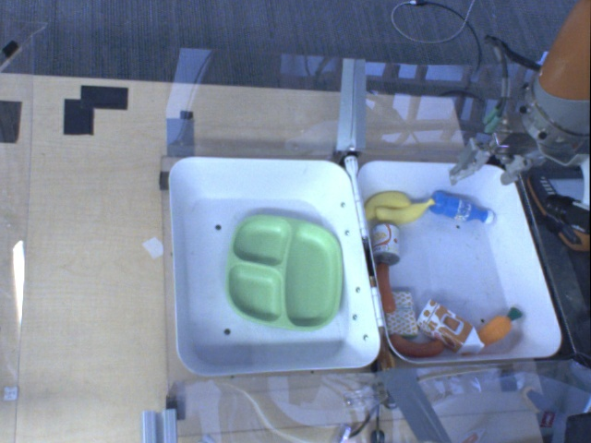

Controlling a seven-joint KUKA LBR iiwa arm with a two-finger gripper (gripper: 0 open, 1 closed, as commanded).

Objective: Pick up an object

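Observation:
My gripper (488, 162) hangs over the far edge of the right bin (540, 275), its two fingers spread open with nothing between them. Just below and left of it lies a blue bottle (462, 209). A yellow banana (395, 207) rests at the bin's far left corner, with a small can (385, 241) beneath it. Along the near side lie a red sausage (414, 346), a small patterned carton (445, 325) and an orange carrot (498, 329).
The left bin (199, 247) holds a green divided tray (284, 270). A metal divider post (350, 109) stands between the bins at the back. Cables and black gear sit to the right of the right bin.

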